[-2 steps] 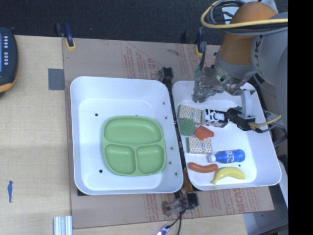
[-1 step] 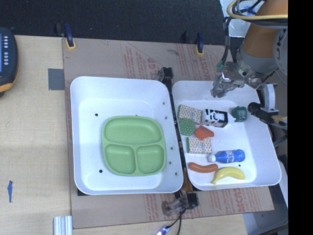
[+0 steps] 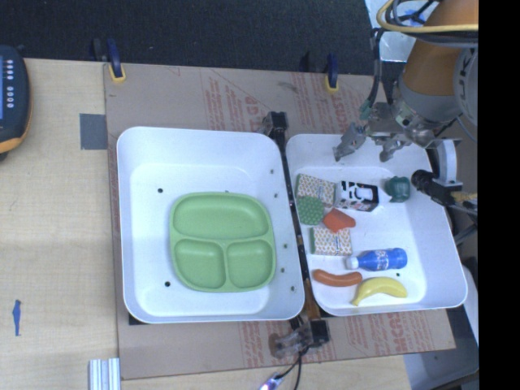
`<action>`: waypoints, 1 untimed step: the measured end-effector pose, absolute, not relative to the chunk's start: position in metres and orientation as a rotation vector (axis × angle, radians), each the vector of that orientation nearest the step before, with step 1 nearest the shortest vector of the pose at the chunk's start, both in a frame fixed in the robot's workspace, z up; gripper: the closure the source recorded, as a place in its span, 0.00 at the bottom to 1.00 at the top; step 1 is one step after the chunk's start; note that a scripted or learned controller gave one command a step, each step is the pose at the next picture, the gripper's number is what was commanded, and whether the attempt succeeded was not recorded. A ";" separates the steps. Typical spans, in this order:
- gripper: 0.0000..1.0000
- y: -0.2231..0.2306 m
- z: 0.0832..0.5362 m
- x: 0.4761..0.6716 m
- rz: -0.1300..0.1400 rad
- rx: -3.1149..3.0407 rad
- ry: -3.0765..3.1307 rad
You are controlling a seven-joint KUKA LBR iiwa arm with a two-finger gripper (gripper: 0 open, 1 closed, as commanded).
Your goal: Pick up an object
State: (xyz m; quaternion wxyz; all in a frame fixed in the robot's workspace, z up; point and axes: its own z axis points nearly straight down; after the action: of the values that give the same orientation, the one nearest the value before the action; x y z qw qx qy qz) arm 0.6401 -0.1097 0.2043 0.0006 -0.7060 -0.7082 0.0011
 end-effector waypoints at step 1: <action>0.00 -0.116 0.116 0.610 -0.007 -2.222 -2.234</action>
State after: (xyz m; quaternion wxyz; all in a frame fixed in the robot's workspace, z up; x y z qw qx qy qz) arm 0.6099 -0.1162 0.1157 -0.0049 -0.7052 -0.7090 -0.0021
